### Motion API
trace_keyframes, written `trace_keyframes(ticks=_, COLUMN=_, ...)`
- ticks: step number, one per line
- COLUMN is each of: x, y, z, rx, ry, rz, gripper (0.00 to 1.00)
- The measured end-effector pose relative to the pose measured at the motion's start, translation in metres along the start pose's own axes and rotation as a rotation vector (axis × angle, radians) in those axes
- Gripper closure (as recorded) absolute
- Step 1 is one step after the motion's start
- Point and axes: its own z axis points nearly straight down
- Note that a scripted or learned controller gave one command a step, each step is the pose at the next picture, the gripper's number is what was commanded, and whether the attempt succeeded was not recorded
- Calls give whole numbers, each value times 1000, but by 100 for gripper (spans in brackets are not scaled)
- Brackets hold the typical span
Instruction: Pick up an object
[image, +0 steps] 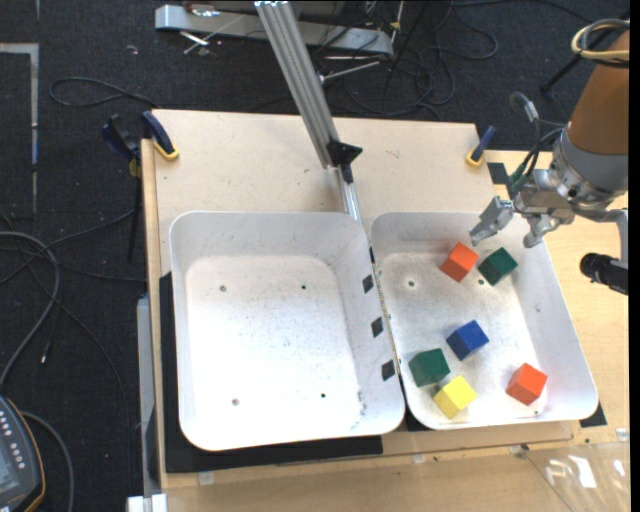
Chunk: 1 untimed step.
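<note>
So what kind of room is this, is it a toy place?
Probably a robot lab, not a toy room. A robot arm with a claw hangs over a white bin of colored blocks, and cables trail across the dark floor.

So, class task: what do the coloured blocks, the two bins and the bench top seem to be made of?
Blocks, e.g. the blue block and yellow block: probably painted wood or foam, given the flat matte colour and crisp edges. Right bin and left bin: likely thin moulded plastic, white with rounded corners and a scuffed, speckled floor. Bench top: looks like pale unfinished wood board.
</note>
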Motion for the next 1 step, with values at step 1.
trace_keyframes(ticks=1, x=-1, y=18, z=173, rx=4, ry=1, rz=0, gripper=0)
